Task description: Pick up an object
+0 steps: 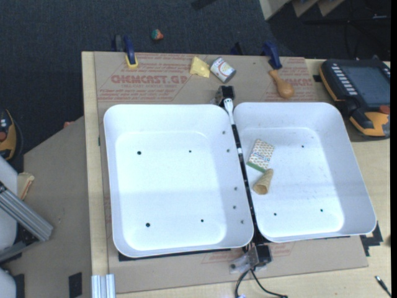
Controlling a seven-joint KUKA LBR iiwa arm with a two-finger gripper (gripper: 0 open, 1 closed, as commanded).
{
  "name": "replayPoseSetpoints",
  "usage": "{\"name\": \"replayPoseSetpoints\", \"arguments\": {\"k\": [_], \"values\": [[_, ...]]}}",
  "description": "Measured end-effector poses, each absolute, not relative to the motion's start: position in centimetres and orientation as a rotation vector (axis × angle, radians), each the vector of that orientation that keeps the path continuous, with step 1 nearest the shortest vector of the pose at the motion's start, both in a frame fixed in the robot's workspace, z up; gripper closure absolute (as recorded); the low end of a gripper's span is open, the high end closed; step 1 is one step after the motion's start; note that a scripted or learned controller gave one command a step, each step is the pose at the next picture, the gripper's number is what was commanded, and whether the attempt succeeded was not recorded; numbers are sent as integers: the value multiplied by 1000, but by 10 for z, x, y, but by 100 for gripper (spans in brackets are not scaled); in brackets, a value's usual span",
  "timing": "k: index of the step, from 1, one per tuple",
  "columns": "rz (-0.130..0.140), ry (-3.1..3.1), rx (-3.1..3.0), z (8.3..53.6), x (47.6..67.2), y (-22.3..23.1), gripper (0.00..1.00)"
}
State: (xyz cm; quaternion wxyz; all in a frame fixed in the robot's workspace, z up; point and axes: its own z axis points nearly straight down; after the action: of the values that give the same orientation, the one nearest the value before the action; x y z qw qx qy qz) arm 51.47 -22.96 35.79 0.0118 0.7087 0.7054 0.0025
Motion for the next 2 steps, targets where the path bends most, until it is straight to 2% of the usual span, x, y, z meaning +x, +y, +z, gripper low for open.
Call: {"name": "replayPoseSetpoints", "arguments": {"k": [1,2], "values": [[13,2207,2204,524,495,-225,100],[-3,2234,2219,448,485,-154,100]]}}
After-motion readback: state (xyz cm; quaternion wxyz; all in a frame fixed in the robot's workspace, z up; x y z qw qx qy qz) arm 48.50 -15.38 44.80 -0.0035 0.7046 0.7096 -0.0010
